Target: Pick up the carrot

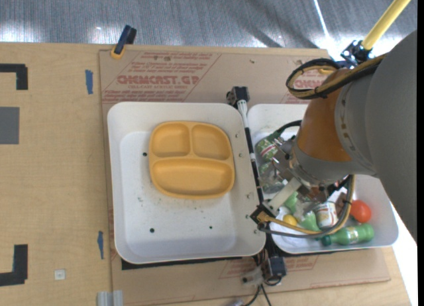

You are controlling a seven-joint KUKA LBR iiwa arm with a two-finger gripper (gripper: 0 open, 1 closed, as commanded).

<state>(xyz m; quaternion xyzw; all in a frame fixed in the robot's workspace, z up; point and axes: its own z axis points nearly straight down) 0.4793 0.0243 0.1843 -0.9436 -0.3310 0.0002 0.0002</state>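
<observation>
From the camera above the bench, two white bins sit side by side on brown cardboard. The left bin (132, 232) holds a yellow-orange divided plate (192, 159), lying flat in its upper half.

The arm (344, 119) comes in from the right and hangs over the right bin (384, 235), its orange band above the wrist. The gripper (299, 192) points down into a heap of small things in that bin; the wrist hides its tips, so how wide it stands and whether it grips anything cannot be told.

Just right of the wrist lies a rounded orange-red thing, possibly the carrot (360, 211), near the bin's right wall. Below it lies a green bottle (348, 235), along the front wall.
</observation>
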